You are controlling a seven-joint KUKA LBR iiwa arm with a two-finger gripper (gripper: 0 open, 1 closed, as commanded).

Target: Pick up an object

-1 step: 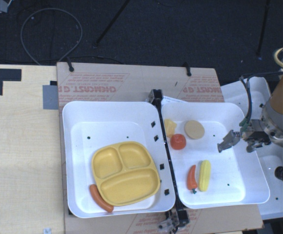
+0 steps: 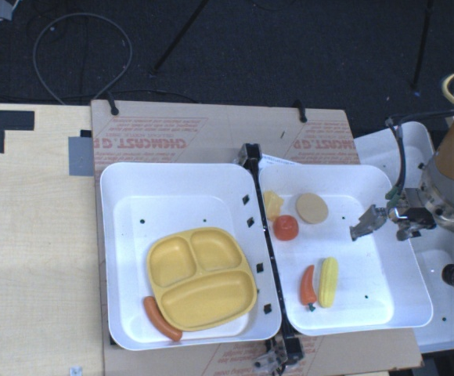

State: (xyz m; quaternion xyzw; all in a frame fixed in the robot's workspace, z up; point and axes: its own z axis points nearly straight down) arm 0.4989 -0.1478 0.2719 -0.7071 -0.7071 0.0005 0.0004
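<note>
The right bin holds a tan round disc, a red tomato and a pale yellow piece near its back left. A yellow corn cob lies toward the front, with a red-orange pepper touching its left side. My gripper reaches in from the right and hangs over the right half of this bin. It is apart from every object, to the right of the tan disc and behind the corn. I see nothing in it.
The left bin carries a yellow divided plate with an orange sausage at its front left corner. A black divider runs between the bins. Cardboard lies beneath them, and the arm's cables hang at the right.
</note>
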